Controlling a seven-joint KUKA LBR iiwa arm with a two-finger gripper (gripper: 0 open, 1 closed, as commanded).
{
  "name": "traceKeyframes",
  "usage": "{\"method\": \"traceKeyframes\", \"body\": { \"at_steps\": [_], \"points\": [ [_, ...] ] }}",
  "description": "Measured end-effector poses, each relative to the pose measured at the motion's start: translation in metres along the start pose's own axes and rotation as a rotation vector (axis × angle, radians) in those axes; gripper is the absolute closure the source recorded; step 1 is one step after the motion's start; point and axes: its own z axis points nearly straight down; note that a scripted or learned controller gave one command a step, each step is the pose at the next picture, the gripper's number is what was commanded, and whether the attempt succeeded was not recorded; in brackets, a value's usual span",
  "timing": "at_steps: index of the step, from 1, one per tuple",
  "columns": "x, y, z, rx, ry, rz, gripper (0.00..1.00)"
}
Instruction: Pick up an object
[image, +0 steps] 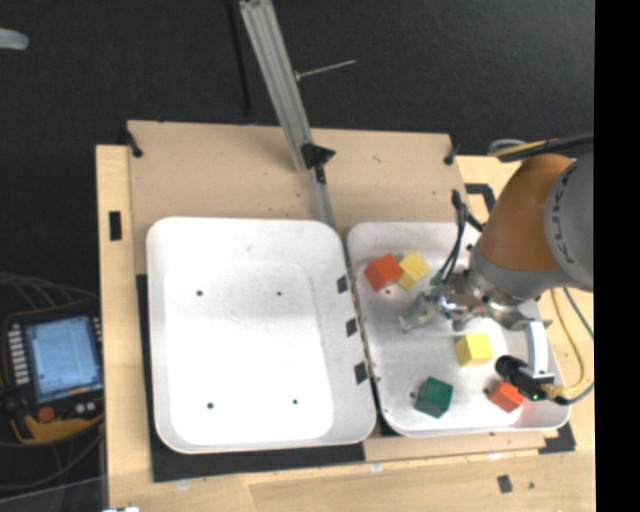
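Two white bins on wood bench (115, 300). Left bin (250, 335) has bare floor w/ a few dark dots. Right bin (400, 400) holds all the blocks.

Blocks in right bin: red block (382, 271) and yellow block (413, 270) touching, side by side near bin's far-left corner. 2nd yellow block (474, 348) mid-bin, toward right. Green block (434, 396) near front edge, apart from the rest. Orange block (505, 396) at front-right corner, just beside a black part of the arm's hardware, partly covered by it.

Other stuff: grey metal strut (283, 88) slants down from top to the gap between bins. Tablet/pendant (55, 360) off bench at left, screen lit. Black cables run along arm on right.

Gripper (425, 312) sits low over middle of right bin, pointing left; metal parts bright and blurry. Can't tell how far fingers are apart, or whether anything is between them. No block seen in the grip. Nearest blocks: red/yellow pair just beyond it toward the back, 2nd yellow just beside it toward front-right. Contact w/ any of them not discernible.

Arm (530, 225): enters from right, orange band over right bin's far-right part, grey wrist below it angled down and left into bin. Arm body hides bin's right rim.
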Motion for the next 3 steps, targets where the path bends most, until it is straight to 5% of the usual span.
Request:
{"method": "traceKeyframes", "body": {
  "at_steps": [1,2,3],
  "points": [
    [-0.002,0.001,0.044,-0.009,-0.002,0.0,0.0],
    [-0.002,0.003,0.032,-0.014,0.001,0.008,1.0],
    [-0.005,0.003,-0.012,-0.012,0.0,0.004,1.0]
  ]
}}
